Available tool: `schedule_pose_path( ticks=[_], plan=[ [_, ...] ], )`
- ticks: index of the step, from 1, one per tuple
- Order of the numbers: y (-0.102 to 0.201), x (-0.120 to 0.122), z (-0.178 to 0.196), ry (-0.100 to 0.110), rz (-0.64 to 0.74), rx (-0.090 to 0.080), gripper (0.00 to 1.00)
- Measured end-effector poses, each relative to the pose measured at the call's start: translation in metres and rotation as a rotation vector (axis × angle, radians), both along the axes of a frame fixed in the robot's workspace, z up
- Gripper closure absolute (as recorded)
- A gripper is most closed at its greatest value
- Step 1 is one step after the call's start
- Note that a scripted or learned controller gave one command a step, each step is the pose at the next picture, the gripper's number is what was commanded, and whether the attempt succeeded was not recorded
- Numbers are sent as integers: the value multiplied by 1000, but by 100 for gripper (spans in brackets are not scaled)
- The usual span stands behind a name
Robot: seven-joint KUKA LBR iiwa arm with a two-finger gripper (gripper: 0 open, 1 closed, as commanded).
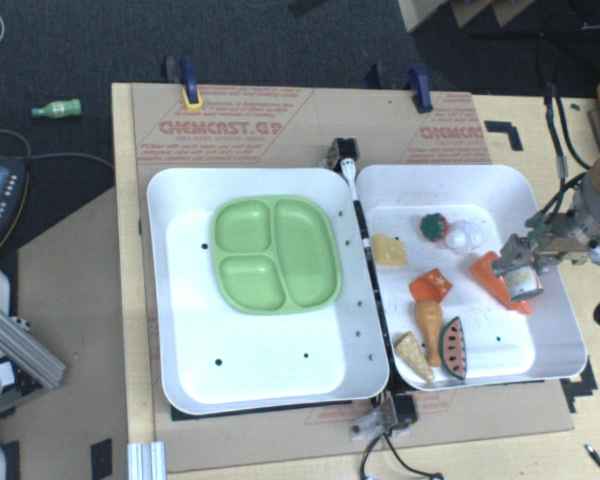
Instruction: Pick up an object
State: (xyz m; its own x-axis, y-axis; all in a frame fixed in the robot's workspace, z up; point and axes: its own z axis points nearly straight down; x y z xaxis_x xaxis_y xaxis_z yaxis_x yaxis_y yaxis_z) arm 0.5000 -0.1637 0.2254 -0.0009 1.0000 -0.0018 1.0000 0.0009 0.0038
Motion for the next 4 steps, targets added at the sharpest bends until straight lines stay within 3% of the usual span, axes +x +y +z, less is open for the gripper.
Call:
schedule_pose_path(
  ticks=[2,3,4],
  plan=[
    [101,19,9,1,5,3,100],
    [155,36,-9,4,5,4,100],
    [159,32,3,1,1,2,100]
  ],
)
